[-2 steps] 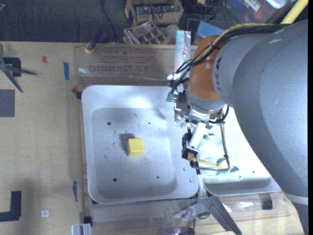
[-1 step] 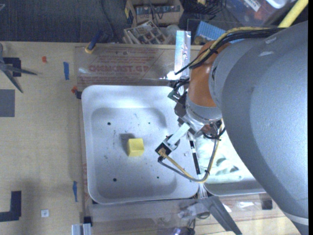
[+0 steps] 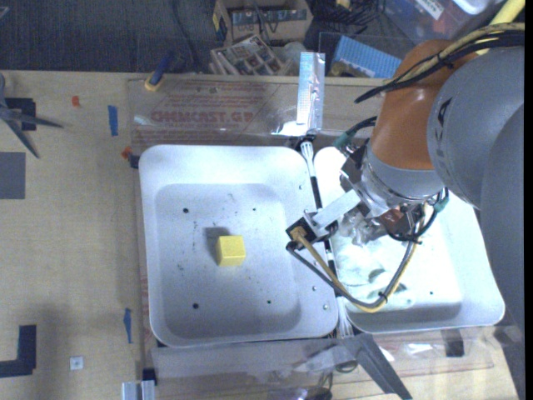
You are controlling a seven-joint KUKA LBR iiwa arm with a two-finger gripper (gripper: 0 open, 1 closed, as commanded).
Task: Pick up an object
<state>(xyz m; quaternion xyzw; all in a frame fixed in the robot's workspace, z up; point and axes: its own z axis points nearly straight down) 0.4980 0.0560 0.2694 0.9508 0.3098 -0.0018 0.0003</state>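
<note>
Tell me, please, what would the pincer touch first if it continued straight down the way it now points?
Probably the floor of the right bin: the pincer hangs over its left part. The yellow cube lies apart in the left bin. Depth is unclear.

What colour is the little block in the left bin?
Yellow. The little block shows plainly in the camera view, lying on the floor of the left bin.

The light is bright and falls from above, strongest on the left bin, whose white rim glares near its far edge. The yellow block casts a short grey shadow toward the upper left. The arm darkens part of the right bin. The picture is soft and slightly grainy, and the background beyond the bench is dim.
</note>
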